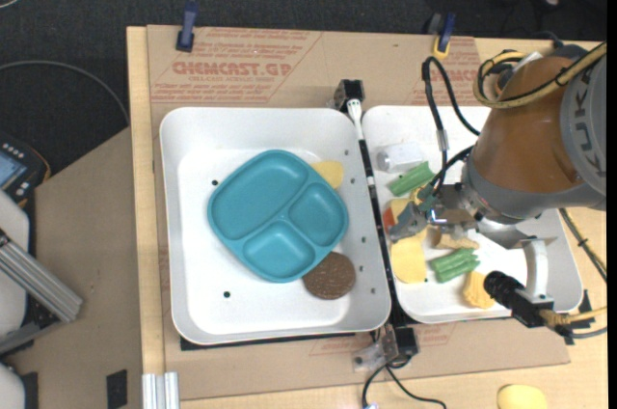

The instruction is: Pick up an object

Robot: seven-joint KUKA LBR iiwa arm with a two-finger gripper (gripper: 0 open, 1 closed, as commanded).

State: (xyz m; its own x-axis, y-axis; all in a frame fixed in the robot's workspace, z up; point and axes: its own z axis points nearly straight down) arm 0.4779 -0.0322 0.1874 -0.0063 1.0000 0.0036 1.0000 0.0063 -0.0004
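Note:
My gripper [427, 216] is low inside the right bin [424, 306], at its left side, among several toy foods. Just above it lies a green piece [410, 179], with a white piece [397, 154] further back. A pale yellow piece [409, 260] and a second green piece [451, 264] lie just in front of it, and a small red piece [388, 216] shows at its left. An orange-yellow piece [475, 291] lies near the bin's front. The arm's grey and orange body [530, 147] hides the right half of this bin.
The left bin [178, 204] holds a teal divided plate [278, 214], a brown round cookie [331, 277] at the plate's front right, and a yellow piece [329, 172] behind it. A black divider rail [366, 195] runs between the bins. Cables [439, 108] hang by the arm.

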